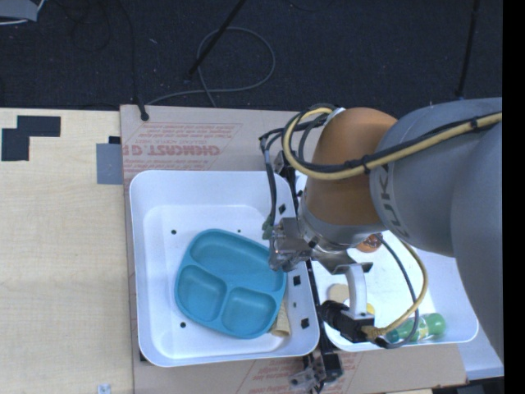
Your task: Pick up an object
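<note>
Observation, overhead camera; the grey arm (435, 179) reaches in from the right, its orange band (349, 171) over the wall shared by the two bins; the gripper (283, 253) sits low at that wall, just at the right rim of the blue divided plate (221, 290); whether it touches the plate we cannot tell; whether the gripper is apart or together we also cannot tell, the wrist hiding it.

The plate lies flat in the left bin (156, 220), toward its right and near sides, three compartments facing up; a tan item (282, 325) shows from under the plate's near right edge, kind unclear.

In the right bin (447, 302) we note a green object (430, 327) near the front wall and a pale round piece (337, 292) closer to the shared wall; both bins stand on a printed cardboard sheet (189, 142) on the wooden bench (57, 261).
</note>
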`<state>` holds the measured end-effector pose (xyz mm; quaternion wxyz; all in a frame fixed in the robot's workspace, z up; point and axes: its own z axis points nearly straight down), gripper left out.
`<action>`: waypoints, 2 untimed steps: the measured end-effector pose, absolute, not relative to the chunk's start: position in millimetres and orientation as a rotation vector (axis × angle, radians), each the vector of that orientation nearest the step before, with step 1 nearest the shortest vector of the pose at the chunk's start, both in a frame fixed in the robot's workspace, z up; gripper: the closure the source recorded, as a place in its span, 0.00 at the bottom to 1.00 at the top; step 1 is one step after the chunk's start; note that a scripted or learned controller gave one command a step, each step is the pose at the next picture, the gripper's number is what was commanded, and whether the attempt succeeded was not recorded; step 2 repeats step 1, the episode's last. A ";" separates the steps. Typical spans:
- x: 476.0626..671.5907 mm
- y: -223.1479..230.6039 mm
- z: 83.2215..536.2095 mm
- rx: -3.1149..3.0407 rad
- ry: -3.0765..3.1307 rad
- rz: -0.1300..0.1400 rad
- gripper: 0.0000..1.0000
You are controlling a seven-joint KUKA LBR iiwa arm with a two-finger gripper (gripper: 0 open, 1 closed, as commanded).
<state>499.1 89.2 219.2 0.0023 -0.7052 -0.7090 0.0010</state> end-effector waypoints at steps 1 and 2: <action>498.9 86.9 219.4 -2.217 -2.221 0.006 0.00; 498.9 86.9 219.4 -2.217 -2.221 0.006 0.00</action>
